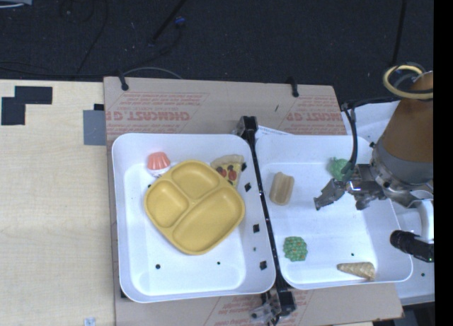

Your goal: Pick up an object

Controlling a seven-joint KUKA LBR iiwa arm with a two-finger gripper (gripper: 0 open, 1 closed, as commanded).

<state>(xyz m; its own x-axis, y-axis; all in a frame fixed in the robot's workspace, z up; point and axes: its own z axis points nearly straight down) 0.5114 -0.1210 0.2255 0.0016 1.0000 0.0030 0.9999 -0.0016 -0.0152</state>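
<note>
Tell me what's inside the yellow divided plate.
The yellow divided plate in the left bin shows nothing in its three compartments. The pizza slice lies beside its rim; whatever is underneath is hidden.

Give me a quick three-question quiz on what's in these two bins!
1. True or false: the yellow divided plate lies in the left bin.
2. Which item lies nearest the right bin's front edge: A) tan block, B) cone-shaped piece, C) pizza slice?
3. Over which bin does the tool hover?

Key: 1 true; 2 B; 3 the right bin.
</note>
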